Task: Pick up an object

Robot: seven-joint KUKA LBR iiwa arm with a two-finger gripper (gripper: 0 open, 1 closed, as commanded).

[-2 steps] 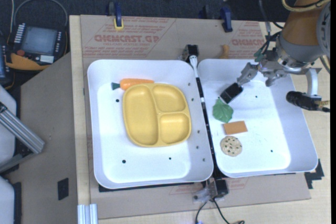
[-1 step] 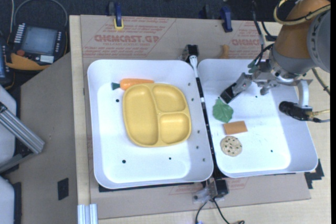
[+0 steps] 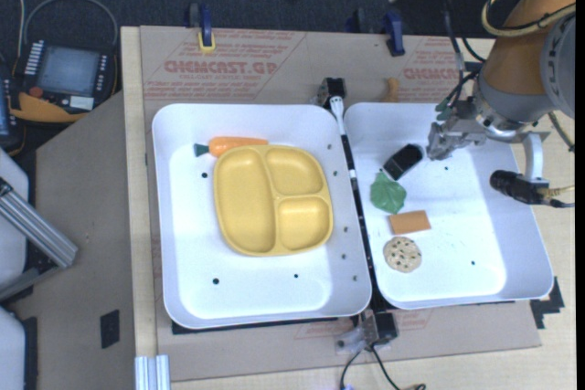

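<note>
The right bin (image 3: 512,279) holds a small black block (image 3: 402,162) near its back left. In front of that lie a green leaf-shaped piece (image 3: 388,194), an orange square slice (image 3: 409,222) and a round speckled cookie (image 3: 402,254). My gripper (image 3: 444,142) hangs over the back of this bin, just right of the black block and apart from it. Nothing shows in its grasp.
The left bin (image 3: 183,196) holds a yellow divided plate (image 3: 271,199) with an orange carrot (image 3: 236,143) behind it. The grey arm with its orange band (image 3: 535,14) comes in over the right bin's back right corner. A black cable end (image 3: 515,185) hangs at that bin's right side.
</note>
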